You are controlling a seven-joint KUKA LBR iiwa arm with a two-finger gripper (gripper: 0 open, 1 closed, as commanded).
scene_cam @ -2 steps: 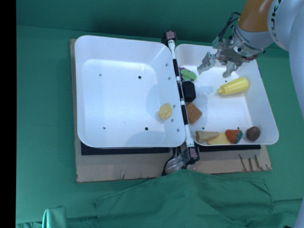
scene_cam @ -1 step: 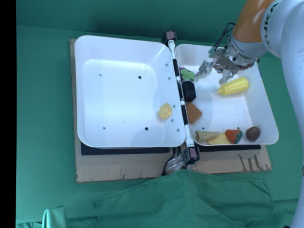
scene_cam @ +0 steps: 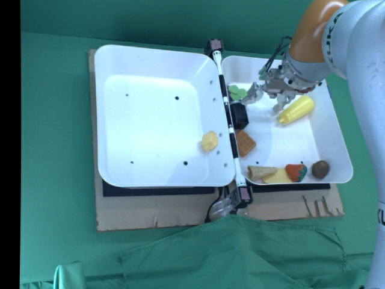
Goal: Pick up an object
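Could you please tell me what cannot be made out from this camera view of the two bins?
- Gripper in the camera view: too small and cluttered to tell whether it holds anything.
- Green toy in the right bin: the gripper overlaps its edge, so contact is unclear.
- Brown round item: too small to identify.
- Arm: cut off by the frame's right edge.

Arm's claw (scene_cam: 266, 97) hangs over the right bin (scene_cam: 337, 138) next to a yellow bottle-shaped toy (scene_cam: 296, 109) and green piece (scene_cam: 237, 92), while 1 yellow item (scene_cam: 209, 141) sits in the left bin (scene_cam: 120, 59).

White bins (scene_cam: 120, 65) — yellow corn (scene_cam: 296, 110)
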